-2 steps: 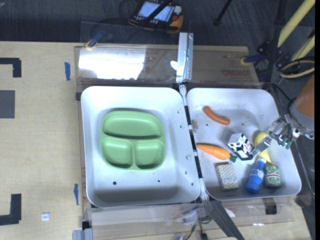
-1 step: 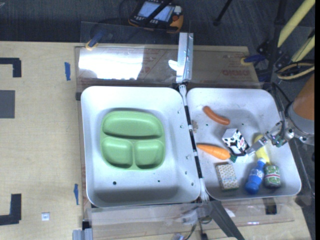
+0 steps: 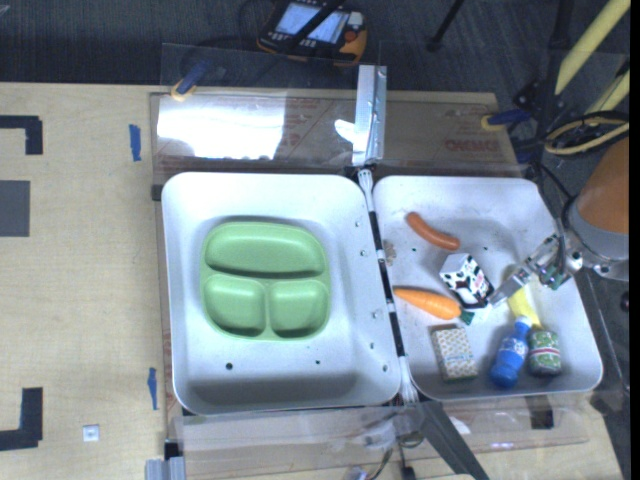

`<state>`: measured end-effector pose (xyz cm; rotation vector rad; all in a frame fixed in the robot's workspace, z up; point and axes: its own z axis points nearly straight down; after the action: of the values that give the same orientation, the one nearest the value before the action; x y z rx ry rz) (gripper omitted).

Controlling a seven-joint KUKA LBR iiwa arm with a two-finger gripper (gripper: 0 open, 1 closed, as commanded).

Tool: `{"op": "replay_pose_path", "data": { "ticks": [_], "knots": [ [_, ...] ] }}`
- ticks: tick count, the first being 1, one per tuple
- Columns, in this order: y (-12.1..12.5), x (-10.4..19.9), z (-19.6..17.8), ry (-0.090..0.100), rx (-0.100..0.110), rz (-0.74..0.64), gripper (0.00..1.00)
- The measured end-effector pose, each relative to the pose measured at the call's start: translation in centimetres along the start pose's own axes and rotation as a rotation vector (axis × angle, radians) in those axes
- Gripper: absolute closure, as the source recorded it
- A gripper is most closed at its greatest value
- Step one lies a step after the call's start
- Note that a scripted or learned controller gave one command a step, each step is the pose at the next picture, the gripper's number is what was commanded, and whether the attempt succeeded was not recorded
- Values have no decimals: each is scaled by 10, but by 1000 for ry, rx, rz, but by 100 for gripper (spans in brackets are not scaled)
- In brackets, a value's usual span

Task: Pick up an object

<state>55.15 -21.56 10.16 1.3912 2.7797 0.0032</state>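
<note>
Blue bottle point(image 3: 510, 356) at right bin's point(image 3: 440, 200) front, jaws point(image 3: 543, 269) just above.

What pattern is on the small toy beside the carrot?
Black-and-white cow patches on the toy, seen in the camera view.

A pale wooden surface point(image 3: 80, 298) is seen under everything, marked with black tape corners point(image 3: 28, 133) and a few bits of blue tape point(image 3: 135, 141). A grey square patch point(image 3: 14, 208) is stuck near the left edge. Behind it, a clear plastic sheet point(image 3: 250, 118) catches a bright glare from overhead light. Dark carpeted floor point(image 3: 120, 18) is visible at the top, where a handheld control pendant point(image 3: 312, 26) with a lit screen is lying. Black stand legs point(image 3: 465, 3) and yellow cabling point(image 3: 585, 133) are cluttered at upper right.
</note>
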Motion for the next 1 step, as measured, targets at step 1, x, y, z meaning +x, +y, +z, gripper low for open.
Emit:
{"op": "replay_pose_path", "data": {
  "ticks": [1],
  "knots": [
    [0,0,0,0,0,0,0]
  ]
}}
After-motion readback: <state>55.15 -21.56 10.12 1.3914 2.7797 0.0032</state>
